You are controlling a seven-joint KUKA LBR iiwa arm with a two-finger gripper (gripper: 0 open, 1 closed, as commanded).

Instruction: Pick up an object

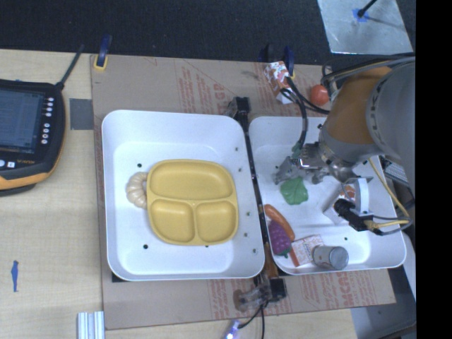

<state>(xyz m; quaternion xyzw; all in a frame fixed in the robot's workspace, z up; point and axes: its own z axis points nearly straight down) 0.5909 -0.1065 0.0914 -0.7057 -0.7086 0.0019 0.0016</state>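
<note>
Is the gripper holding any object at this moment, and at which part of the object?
It cannot be told. The gripper sits directly above the green object in the right bin, but no grasp is visible.

A robotics lab: teach pendant (28, 133), cardboard-covered bench (176, 76), white bins (116, 189).
</note>
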